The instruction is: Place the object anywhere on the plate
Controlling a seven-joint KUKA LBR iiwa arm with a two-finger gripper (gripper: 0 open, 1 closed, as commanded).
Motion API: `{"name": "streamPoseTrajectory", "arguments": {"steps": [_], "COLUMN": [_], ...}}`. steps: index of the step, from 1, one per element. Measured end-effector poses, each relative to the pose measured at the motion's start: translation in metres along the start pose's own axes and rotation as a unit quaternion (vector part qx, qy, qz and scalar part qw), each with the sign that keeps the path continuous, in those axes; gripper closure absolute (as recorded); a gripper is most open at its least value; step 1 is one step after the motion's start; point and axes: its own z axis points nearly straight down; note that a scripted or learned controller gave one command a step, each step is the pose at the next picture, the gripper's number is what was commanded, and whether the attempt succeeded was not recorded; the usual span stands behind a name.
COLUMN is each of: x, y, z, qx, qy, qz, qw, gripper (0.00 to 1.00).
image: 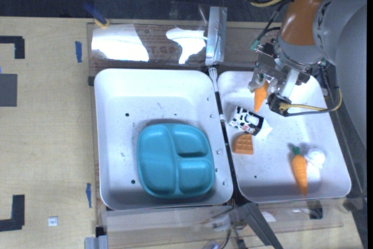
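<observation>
While the arm is reaching in from the right of the camera view, the gripper (pixel 263 92) is hanging over the upper part of the right bin (pixel 335 183) with a small orange carrot (pixel 259 98) sitting between its fingers; the carrot is pointing down and appears to be pinched near its top, though the fingers are partly hiding the contact. The blue plate (pixel 175 160) is lying in the left bin (pixel 116 102), well apart from the gripper and across the wall between the bins.

Risks from this position, as a judgement:
- The carrot is tapering, so a shallow pinch is liable to slip during travel.
- A low crossing is risking a strike on the dividing wall.
- An early release is dropping the carrot onto the bin floor, not the plate.

A second carrot (pixel 299 171), a waffle piece (pixel 243 144) and a black-and-white toy (pixel 246 121) are lying loose below the gripper.
</observation>
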Motion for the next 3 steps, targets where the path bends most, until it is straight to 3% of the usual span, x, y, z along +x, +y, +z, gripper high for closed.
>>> {"name": "streamPoseTrajectory", "arguments": {"steps": [1, 2, 3], "x": [0.112, 0.16, 0.158], "y": [-0.04, -0.107, -0.107], "z": [0.0, -0.017, -0.017], "qx": [-0.001, 0.001, 0.001], "qy": [0.003, 0.002, 0.001], "qz": [-0.07, -0.15, -0.149], "qw": [0.9976, 0.9887, 0.9888], "gripper": [1.0, 1.0, 0.0]}}
